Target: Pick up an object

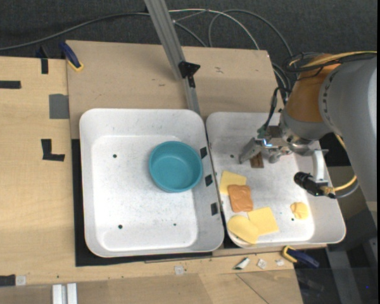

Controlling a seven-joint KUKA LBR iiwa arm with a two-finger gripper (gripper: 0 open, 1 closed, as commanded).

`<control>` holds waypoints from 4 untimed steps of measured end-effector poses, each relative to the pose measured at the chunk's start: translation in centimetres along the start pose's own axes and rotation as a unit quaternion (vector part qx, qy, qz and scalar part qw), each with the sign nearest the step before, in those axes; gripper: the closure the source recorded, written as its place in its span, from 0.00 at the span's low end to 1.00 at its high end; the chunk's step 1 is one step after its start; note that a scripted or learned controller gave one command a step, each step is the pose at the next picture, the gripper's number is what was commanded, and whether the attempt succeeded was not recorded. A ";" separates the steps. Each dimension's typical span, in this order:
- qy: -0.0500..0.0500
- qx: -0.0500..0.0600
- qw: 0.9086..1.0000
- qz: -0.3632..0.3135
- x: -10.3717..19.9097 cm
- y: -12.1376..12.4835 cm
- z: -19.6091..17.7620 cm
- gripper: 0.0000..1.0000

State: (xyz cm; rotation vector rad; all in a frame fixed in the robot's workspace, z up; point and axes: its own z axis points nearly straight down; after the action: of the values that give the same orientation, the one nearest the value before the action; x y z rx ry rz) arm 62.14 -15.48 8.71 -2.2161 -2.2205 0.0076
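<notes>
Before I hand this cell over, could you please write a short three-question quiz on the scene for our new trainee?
1. True or false: the blue bowl sits in the left bin.
2. Which bin is the gripper over?
A. the left bin
B. the right bin
C. neither
3. Fill in: the orange-brown piece lies among flat pieces of ______ colour.

Key:
1. True; the bowl stands upright near that bin's right side.
2. B; the gripper is over the upper part of the right bin, with a small brown object just below it.
3. Yellow; a yellow piece lies above it and two more below.
</notes>
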 end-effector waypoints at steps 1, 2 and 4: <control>0.000 -0.002 1.000 -0.001 0.1 0.1 -1.3 1.00; -0.001 -0.006 1.000 0.001 -0.4 -0.3 -7.4 1.00; -0.001 -0.006 1.000 0.000 -1.8 -0.3 -19.3 1.00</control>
State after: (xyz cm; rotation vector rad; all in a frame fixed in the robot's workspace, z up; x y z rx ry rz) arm 62.01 -17.26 28.04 -2.2236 -2.2277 -0.0046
